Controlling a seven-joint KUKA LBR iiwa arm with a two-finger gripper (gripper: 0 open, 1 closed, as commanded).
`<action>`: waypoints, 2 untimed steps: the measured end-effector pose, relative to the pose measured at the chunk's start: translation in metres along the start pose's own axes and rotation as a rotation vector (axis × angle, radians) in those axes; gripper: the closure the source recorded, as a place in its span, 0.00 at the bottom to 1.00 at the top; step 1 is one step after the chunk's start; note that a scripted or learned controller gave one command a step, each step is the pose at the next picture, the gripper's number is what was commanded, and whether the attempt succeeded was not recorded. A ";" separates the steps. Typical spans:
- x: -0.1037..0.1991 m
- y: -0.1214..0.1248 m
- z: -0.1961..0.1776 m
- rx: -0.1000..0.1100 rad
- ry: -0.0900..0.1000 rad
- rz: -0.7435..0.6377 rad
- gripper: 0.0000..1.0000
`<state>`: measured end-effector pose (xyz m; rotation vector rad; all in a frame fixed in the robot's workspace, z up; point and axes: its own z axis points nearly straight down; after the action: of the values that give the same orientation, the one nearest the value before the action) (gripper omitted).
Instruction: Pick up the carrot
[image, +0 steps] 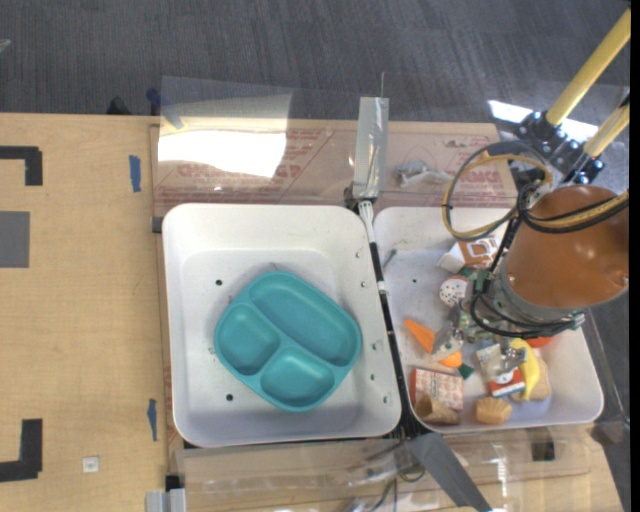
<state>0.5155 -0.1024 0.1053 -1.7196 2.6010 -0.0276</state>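
The carrot (420, 333) is a small orange wedge lying on the floor of the right bin (590, 400), near its left wall. A second small orange bit (451, 358) lies just below and to the right of it. My gripper (468, 332) hangs low over the bin, directly right of the carrot and very close to it, under the arm's orange band (565, 250). Dark cables and the wrist hide much of the gripper's tip.
Around the gripper lie a white spotted ball (452, 292), a small carton (478, 254), a yellow banana (531, 366), a red-and-brown packet (438, 389) and a tan chunk (492, 408). A teal divided plate (288, 340) sits in the left bin (190, 250).
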 end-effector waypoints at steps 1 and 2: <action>0.008 0.015 0.012 -0.006 0.001 0.038 0.00; 0.001 0.012 0.000 0.004 -0.011 0.034 1.00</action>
<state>0.5038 -0.0989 0.1053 -1.6692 2.6198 -0.0226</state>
